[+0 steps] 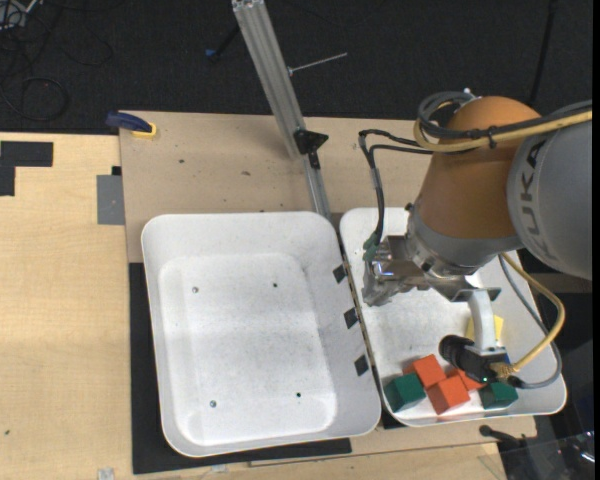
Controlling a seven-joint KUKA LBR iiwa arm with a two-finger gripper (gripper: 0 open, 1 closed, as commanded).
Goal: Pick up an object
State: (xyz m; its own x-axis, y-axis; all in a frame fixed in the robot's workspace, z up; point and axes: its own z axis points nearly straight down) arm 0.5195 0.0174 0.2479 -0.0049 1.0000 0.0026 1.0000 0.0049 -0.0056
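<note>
My gripper [383,280] hangs over the left part of the right bin [368,230], close to its left wall. The arm's orange band and grey body cover the bin's middle and back. Several blocks lie at the bin's front edge: a green block [405,392], an orange block [429,370], a second orange block [448,395] and another green block [500,395]. The gripper stands well behind and left of these blocks. Nothing is visible between its fingers.
The left bin [245,328] lies beside the right one, divided by a wall with black clips. An aluminium bar [275,78] slants up from between the bins at the back. Wooden bench surface extends to the left.
</note>
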